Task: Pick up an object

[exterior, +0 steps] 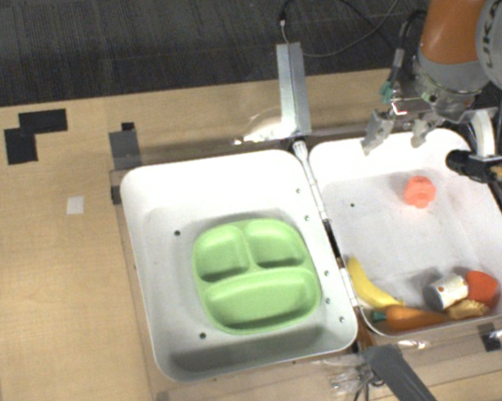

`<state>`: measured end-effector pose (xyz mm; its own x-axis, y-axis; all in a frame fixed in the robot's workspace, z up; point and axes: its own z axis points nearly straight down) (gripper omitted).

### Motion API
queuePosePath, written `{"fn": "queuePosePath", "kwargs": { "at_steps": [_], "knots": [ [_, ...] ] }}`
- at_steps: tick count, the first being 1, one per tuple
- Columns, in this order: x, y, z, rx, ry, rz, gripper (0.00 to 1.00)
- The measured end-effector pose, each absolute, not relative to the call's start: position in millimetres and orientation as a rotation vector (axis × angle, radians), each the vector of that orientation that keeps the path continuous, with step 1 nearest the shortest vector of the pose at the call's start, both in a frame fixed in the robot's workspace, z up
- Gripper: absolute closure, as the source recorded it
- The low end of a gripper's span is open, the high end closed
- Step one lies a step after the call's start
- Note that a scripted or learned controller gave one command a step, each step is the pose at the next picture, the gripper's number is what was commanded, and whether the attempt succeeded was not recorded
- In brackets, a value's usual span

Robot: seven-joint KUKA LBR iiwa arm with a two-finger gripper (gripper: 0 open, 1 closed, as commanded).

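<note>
A: Where is the pincer?

B: The pincer point(395, 129) hangs over the far rim of the right bin point(483, 234), fingers spread, holding and touching nothing.

A: So which step?

B: The approach, I'd judge. Next it must drop onto one item and close.

A: What could it take?

B: A pink ball point(420, 192) lies alone, toward the near side from the pincer. Farther that way, in the bin's near corner, sit a banana point(370, 285), carrot point(411, 316), small can point(447, 291) and tomato point(482, 284), crowded together.

A: And the left bin point(161, 256)?

B: It holds a green tray point(255, 274).
</note>
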<state>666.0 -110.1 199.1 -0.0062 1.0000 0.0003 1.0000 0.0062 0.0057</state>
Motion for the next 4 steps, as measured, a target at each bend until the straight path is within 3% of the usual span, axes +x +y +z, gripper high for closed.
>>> {"fn": "queuePosePath", "kwargs": {
  "at_steps": [1,2,3,4],
  "knots": [
    [594.2,-166.0,111.6,2.257,2.178,0.006,0.00],
    [637.6,-126.2,88.5,2.161,2.269,0.012,0.00],
    [671.3,-124.0,87.9,2.161,2.271,0.009,0.00],
    [674.4,-122.6,101.9,2.149,2.271,0.017,1.00]
  ]
}}
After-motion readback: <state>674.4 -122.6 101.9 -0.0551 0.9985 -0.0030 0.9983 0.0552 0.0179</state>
